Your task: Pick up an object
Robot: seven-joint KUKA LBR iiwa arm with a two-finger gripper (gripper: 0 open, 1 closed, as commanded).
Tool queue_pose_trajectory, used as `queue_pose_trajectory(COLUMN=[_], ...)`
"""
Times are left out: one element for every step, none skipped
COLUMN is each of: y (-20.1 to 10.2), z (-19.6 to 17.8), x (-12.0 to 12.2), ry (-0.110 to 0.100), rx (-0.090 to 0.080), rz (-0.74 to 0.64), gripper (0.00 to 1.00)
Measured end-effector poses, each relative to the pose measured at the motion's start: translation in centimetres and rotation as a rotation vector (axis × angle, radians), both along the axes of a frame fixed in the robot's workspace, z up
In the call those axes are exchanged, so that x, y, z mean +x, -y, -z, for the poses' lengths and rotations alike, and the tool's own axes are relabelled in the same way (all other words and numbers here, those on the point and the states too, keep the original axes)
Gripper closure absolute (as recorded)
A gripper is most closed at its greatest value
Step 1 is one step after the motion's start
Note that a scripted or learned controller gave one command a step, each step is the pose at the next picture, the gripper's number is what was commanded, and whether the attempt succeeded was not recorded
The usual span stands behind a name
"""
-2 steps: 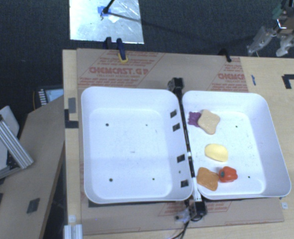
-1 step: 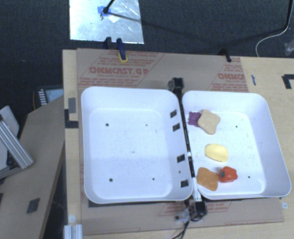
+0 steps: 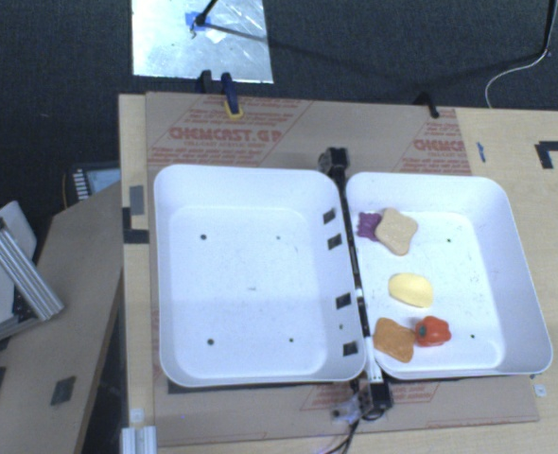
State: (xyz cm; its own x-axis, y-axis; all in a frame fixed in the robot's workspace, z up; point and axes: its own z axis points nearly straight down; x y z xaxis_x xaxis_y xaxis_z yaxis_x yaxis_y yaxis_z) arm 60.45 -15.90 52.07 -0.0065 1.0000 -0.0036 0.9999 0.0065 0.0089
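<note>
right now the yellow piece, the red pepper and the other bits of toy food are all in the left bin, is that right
Not quite: they are in the right bin, not the left one. The camera view shows the yellow piece, the red pepper and the other bits of toy food there, near the divider between the bins.

lab | white bins on taped cardboard bench | aluminium frame

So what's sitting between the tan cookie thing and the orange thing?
The yellow lemon sits between the tan cookie and the orange piece, seen in the camera view.
</note>
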Motion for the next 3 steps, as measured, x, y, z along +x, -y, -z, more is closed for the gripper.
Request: queue_pose_trajectory(y=[-10.3, -17.2, -26.0], z=[-0.1, 1.2, 9.4], x=[-1.6, -9.9, -12.0], ry=[-0.006, -0.008, -0.015], rx=[0.006, 0.007, 0.005], rz=[-0.008, -0.006, -0.007], gripper=[1.00, 1.00, 1.00])
